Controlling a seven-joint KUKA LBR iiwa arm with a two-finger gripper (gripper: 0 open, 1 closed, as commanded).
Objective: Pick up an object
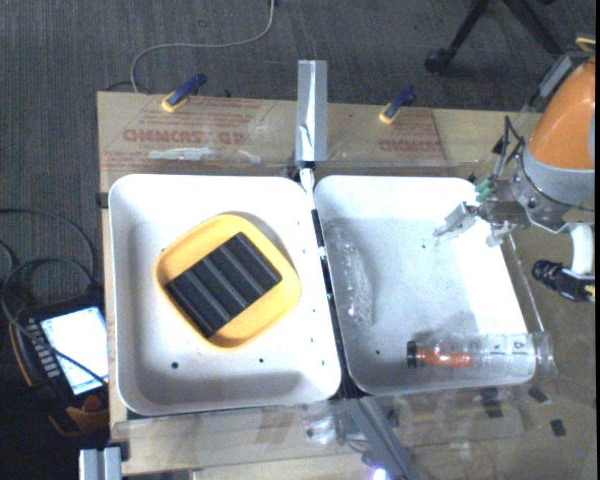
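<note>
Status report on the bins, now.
Gripper over right bin, upper right, holding nothing. Clear tube lies at its front edge. Yellow tray in left bin.
</note>
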